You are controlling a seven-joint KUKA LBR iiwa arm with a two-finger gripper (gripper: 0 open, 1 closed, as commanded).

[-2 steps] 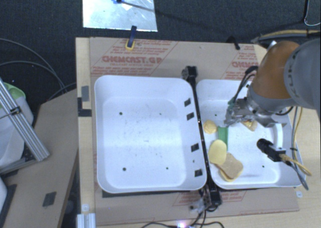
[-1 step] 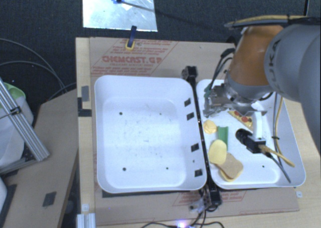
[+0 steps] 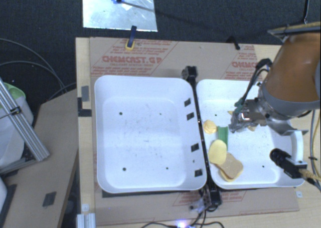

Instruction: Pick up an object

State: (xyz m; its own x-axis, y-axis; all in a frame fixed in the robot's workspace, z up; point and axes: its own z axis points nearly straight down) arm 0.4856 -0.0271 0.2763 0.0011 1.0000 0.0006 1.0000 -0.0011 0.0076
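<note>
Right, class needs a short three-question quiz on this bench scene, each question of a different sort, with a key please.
1. True or false: the green object lies in the right bin.
2. Which sits nearest the view's bottom edge? A) small yellow piece B) tan bread-like piece C) green object
3. Fill in: the gripper hovers over the ____ bin.

Key: 1 true; 2 B; 3 right.
</note>
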